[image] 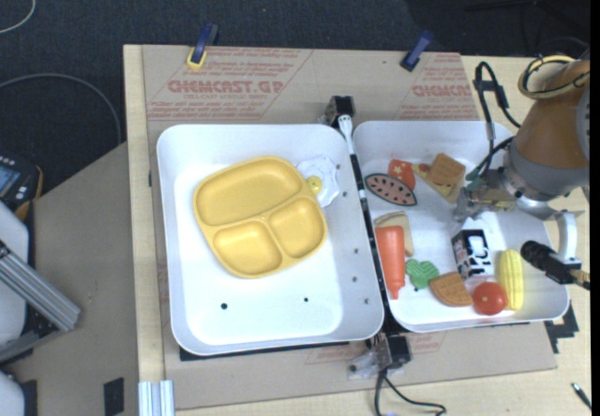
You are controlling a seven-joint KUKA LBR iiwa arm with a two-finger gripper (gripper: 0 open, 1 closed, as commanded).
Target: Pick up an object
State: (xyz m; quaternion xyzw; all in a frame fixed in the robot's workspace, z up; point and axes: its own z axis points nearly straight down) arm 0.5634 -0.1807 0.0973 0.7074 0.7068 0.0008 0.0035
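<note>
The right bin (427,135) holds several toy foods. Among them are an orange carrot (391,257), a brown seeded oval slice (389,186), a red piece (401,170), a tan bread chunk (444,174), a black-and-white pack (472,253), a yellow corn cob (511,277), a red tomato (488,297), a brown cookie (450,289) and a green piece (422,272). My gripper (472,200) hangs low over the right bin's right half, just right of the bread chunk and above the black-and-white pack. I see nothing in its grip.
The left bin (187,311) carries a yellow divided plate (258,215) with a toy fried egg (315,180) at its upper right corner. A black divider (356,189) separates the bins. The arm's body (553,138) covers the right bin's far right rim, trailing cables.
</note>
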